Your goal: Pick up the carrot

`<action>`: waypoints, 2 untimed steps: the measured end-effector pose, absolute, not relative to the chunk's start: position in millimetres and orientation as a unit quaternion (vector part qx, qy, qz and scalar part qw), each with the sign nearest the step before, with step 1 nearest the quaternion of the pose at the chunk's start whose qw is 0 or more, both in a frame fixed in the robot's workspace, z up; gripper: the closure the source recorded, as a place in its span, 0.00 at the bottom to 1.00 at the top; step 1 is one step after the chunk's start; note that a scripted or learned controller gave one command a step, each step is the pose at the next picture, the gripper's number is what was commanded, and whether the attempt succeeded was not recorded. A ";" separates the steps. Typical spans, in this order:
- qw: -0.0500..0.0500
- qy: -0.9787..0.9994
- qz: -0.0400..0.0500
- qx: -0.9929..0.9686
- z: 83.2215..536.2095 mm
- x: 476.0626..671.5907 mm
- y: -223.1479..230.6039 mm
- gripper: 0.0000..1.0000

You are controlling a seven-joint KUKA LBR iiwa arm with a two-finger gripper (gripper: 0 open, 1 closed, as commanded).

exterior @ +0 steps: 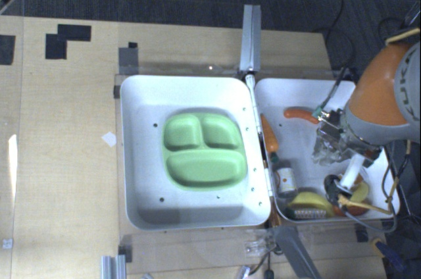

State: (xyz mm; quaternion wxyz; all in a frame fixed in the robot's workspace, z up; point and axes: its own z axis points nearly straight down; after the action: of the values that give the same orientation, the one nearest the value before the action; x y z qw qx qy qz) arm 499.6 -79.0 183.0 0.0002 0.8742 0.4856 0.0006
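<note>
Closest in, a banana (309,200) lies along the near wall of the right bin (299,83), with a reddish-brown thing (350,208) just beside it toward the near right corner; what that thing is cannot be made out. Slightly farther back, a small jar (285,177) stands upright against the bin's left wall. Beyond it the carrot (266,134) lies flat along that same left wall, next to the divider between the two bins, its dark green end pointing toward the jar and its orange body running away from the camera. To the right of the carrot and well apart from it, the pincer (326,154) hangs over the bare white floor in the middle of the right bin, below the grey arm with its orange band (388,83). How wide the pincer stands cannot be told at this angle, nor whether it grips anything. Just behind it an orange curved piece (299,114) rests near the far wall. In the left bin (135,139) a green plate (204,149) with three compartments sits flat in the middle. Farther back, a grey metal post (250,41) rises from the bench (66,139) between the bins, and black marks (66,39) show on the wood at the far left.
</note>
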 end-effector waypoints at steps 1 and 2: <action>0.000 0.476 0.000 0.879 183.9 488.2 -86.6 1.00; 0.000 0.320 0.000 0.947 182.7 488.4 -74.9 1.00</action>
State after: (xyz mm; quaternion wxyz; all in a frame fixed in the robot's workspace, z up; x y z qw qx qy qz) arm 488.4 -74.9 182.7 0.0000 0.9473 0.3203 0.0004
